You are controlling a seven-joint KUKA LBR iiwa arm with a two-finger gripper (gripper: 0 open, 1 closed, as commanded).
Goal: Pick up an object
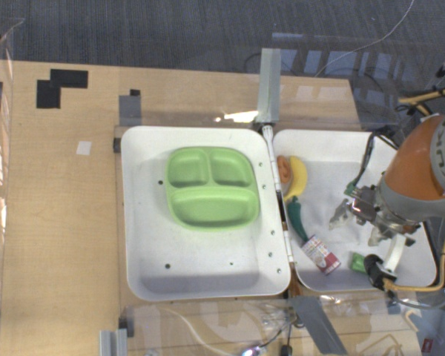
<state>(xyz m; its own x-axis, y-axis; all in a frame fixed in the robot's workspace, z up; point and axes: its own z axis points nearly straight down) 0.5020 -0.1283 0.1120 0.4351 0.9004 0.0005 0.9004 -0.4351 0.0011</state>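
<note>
The grey arm [430, 165] with its orange band is reaching in from the right and bending down over the right white bin [334, 143], while the left white bin [144, 206] is holding a green divided tray [211, 186] near its middle. The gripper [341, 212] is hanging low over the right bin's floor with nothing between its parted fingers. To its left, along the bin's left wall, a yellow banana [297, 177] is lying beside an orange toy [284, 170], with a dark green object [297, 221] below them and a small red-and-white packet [320, 254] further toward the front.
</note>
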